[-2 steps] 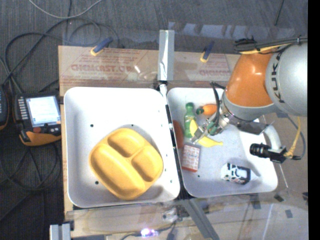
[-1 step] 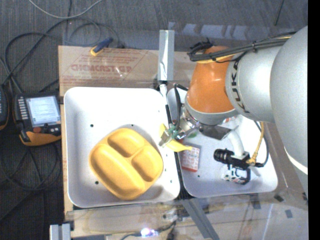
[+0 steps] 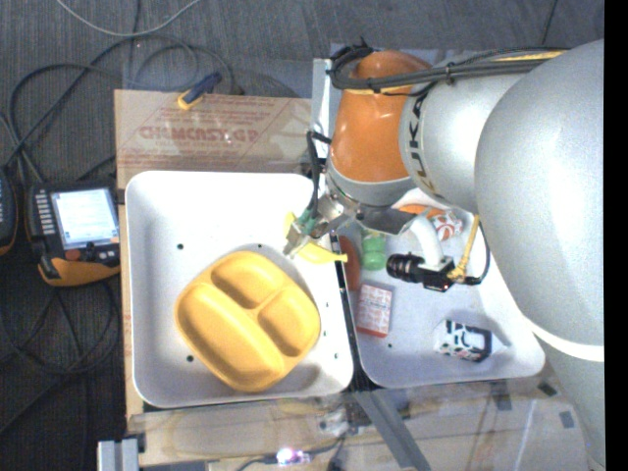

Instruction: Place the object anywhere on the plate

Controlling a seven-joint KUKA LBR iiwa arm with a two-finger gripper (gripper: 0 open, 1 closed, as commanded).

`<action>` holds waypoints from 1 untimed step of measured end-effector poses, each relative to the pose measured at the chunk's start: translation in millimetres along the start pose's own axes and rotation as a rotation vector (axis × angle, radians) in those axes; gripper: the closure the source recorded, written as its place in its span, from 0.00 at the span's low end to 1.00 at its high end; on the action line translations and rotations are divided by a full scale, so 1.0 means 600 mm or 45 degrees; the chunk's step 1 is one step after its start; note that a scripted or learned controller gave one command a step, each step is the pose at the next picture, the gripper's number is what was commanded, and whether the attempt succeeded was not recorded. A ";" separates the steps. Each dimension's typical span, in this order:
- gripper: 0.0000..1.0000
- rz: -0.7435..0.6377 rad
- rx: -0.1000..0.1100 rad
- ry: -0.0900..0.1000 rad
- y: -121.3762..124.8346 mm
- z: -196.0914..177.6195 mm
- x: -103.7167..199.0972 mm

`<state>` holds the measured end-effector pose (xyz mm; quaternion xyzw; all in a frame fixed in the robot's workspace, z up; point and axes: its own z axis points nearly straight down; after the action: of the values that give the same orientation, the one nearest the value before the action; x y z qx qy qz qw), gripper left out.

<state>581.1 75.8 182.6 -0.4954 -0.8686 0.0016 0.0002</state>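
Grey carpet w/ loose cables fills the top of the frame; a cardboard sheet (image 3: 221, 133) sits above the left bin (image 3: 157, 204). You've got the yellow divided plate (image 3: 248, 319) in that bin, lower centre. Gripper (image 3: 306, 232) hangs over the bin's right edge, just above-right of the plate, fingers clenched on a yellow object (image 3: 316, 251), which isn't on the plate yet. Right bin (image 3: 510, 361) holds a red card (image 3: 373, 309), green item (image 3: 374, 252), black-white piece (image 3: 463, 340).
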 end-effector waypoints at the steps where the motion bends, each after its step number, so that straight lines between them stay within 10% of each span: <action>1: 1.00 -0.218 -0.001 -0.004 0.068 -0.001 -0.076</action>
<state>639.7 57.2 183.5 -0.4192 -0.9079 0.0018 -0.0012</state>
